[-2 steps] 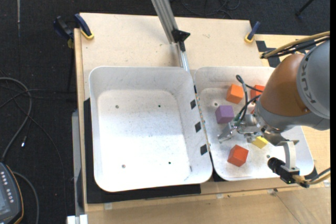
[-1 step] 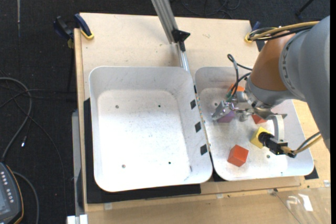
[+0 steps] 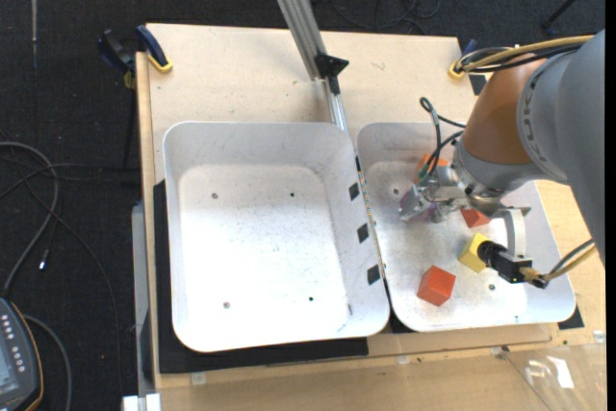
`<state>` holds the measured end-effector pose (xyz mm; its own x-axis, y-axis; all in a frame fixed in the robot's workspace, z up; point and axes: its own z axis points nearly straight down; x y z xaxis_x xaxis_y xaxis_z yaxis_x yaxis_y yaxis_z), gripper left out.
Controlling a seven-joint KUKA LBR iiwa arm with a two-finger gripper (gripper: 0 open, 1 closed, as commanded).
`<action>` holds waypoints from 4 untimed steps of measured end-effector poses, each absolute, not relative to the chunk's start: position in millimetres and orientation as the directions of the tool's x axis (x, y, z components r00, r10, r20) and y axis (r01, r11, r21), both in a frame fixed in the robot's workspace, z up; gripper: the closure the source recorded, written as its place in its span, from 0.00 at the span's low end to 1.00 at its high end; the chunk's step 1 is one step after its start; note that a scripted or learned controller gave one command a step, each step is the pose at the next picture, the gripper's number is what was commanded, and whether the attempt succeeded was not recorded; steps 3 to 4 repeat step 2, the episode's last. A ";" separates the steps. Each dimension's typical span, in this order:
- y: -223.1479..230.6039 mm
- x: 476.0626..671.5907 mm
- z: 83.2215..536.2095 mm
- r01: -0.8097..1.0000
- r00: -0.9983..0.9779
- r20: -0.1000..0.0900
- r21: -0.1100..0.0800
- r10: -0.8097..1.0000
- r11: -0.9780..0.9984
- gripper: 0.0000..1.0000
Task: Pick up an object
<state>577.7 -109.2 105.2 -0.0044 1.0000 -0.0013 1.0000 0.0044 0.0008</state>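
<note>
**Left bin open, right bin crowded**

The left bin (image 3: 192, 159) offers a wide bare floor, open from any side but its 1 o'clock corner, where a slanted metal strut (image 3: 294, 5) comes down to the seam between the bins. In the right bin (image 3: 544, 305) the arm (image 3: 539, 120) covers the 1 to 3 o'clock part. From the gripper (image 3: 423, 204), a red cube (image 3: 436, 285) lies at 6 o'clock, a yellow block (image 3: 474, 253) at 4, a small red piece (image 3: 474, 218) close at 3 and an orange piece (image 3: 430, 166) at 12. Bare floor lies at 8 o'clock.
</note>
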 end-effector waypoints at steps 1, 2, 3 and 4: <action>-21.4 588.8 199.7 1.000 -0.010 0.003 0.008 1.000 0.010 1.00; 43.0 495.6 194.4 1.000 -0.008 0.003 -0.008 1.000 0.008 1.00; 43.0 495.6 194.4 1.000 -0.008 0.003 -0.008 1.000 0.008 1.00; 43.0 495.6 194.4 1.000 -0.008 0.003 -0.008 1.000 0.008 1.00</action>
